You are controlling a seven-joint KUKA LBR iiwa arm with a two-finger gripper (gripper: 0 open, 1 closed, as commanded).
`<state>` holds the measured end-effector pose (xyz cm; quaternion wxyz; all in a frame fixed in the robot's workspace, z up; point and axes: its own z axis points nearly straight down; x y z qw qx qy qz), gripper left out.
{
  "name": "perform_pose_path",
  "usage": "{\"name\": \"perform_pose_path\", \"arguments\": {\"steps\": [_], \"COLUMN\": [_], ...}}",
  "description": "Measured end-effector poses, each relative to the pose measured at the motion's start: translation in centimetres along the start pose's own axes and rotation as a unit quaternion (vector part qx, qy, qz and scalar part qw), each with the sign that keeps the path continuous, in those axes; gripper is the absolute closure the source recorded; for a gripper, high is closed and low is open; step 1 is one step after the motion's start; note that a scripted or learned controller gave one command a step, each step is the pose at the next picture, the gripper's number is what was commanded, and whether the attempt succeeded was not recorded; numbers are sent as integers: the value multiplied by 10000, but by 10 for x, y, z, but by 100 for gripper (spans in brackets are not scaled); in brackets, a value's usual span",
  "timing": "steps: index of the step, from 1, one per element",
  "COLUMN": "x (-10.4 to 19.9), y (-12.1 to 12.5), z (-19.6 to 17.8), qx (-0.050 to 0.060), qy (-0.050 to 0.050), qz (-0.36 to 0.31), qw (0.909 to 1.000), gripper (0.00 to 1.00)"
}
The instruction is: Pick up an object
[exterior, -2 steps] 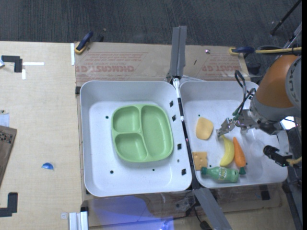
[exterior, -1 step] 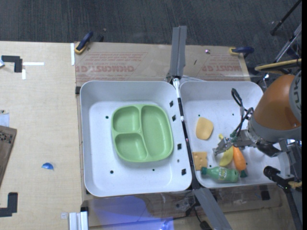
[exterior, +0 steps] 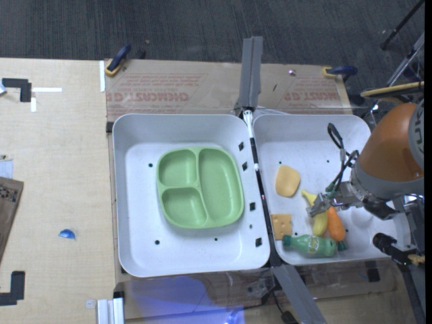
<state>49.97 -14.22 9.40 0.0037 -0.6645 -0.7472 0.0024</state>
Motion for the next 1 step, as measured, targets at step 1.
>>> {"name": "perform_pose_path", "arguments": {"steps": [1], "x": [61], "y": [5], "z": [-94], "qx": [-11], "qy": [-12], "qz": [188], "qw": [9998], "gripper": [100]}}
